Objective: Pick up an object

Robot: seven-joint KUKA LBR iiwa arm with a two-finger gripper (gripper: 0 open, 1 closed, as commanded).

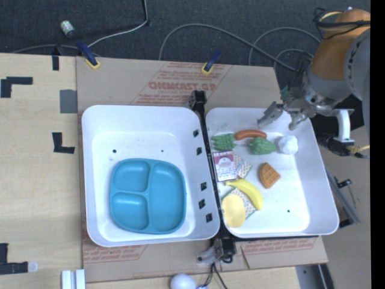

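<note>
Here, banana [248,192] lying diagonally, upper-left to lower-right, fingers [268,114] spread open, holding nothing.

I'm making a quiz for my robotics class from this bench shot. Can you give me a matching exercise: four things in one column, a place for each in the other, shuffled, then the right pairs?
Things:
1. blue plate
2. banana
3. hot dog
4. gripper

Places:
A. over the far edge of the right bin
B. in the right bin, in its near half
C. alone in the left bin
D. in the right bin, just beyond the two green toys

Pairs: 1-C, 2-B, 3-D, 4-A
</note>
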